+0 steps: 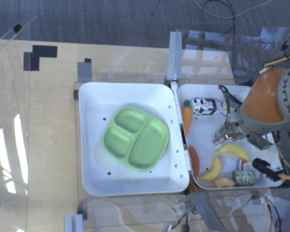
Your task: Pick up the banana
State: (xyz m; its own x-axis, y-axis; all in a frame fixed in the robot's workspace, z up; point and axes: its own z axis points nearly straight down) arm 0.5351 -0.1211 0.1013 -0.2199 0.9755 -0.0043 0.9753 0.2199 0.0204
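Two yellow bananas lie in the right bin. One banana curves across the bin's lower right, and a second banana lies near the front wall. My gripper hangs over the right bin, just above and to the left of the upper banana, with the grey arm and its orange band behind it. Nothing yellow shows at the gripper's tip.
The right bin also holds an orange carrot, a black-and-white carton, a red sausage, a green-labelled can and a small orange piece. A green divided plate sits in the left bin.
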